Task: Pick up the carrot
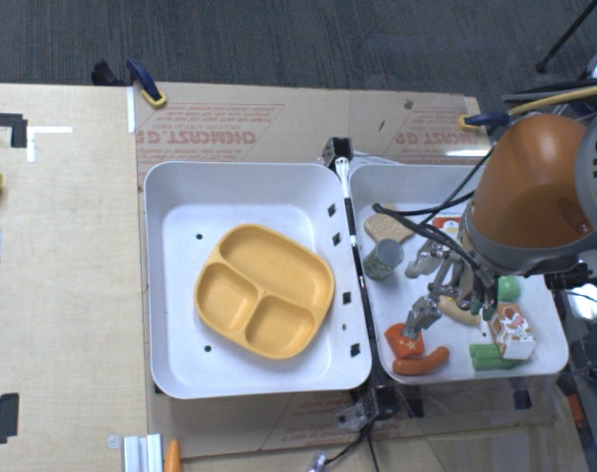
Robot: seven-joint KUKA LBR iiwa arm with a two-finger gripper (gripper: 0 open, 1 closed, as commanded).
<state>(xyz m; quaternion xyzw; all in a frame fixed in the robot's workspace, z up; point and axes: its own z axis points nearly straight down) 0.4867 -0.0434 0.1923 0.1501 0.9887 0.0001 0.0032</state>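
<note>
Carrot [419, 362] lying at 6 o'clock in right bin [549, 362], not lifted. Gripper [416, 327] poised just above it; fingers' state unclear, cannot tell. Grasp and lift remaining. Yellow divided plate [266, 290] in left bin [170, 283].

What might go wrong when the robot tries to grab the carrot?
1. The carrot lies touching a sausage, so the gripper may pinch or push the sausage instead.
2. Both sit near the right bin's front wall, so the carrot could slide against it.
3. A green piece and small carton lie close and could get bumped.
</note>
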